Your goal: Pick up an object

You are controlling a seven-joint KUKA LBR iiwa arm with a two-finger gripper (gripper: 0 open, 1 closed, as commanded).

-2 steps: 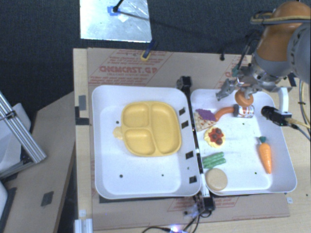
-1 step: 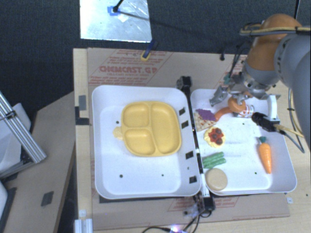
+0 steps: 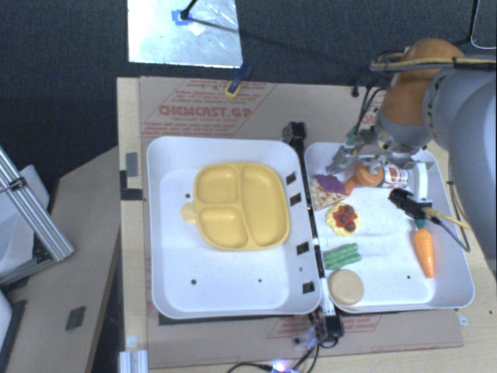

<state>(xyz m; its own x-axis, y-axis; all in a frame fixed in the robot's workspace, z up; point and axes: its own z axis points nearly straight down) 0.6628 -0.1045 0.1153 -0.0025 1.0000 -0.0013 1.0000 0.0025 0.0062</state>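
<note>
I see a robotics lab: a cardboard-covered bench [image 3: 210, 107], two shallow white plastic bins [image 3: 167, 208], aluminium framing [image 3: 31, 216].

The grey arm [image 3: 466, 115] carries an orange band [image 3: 415, 84] and thin black cables near its wrist.

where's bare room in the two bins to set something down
Left bin: bare floor all around the yellow tray, widest along the near edge. Right bin: a bare patch between the cookie and carrot. Its far end is crowded under the gripper.
</note>
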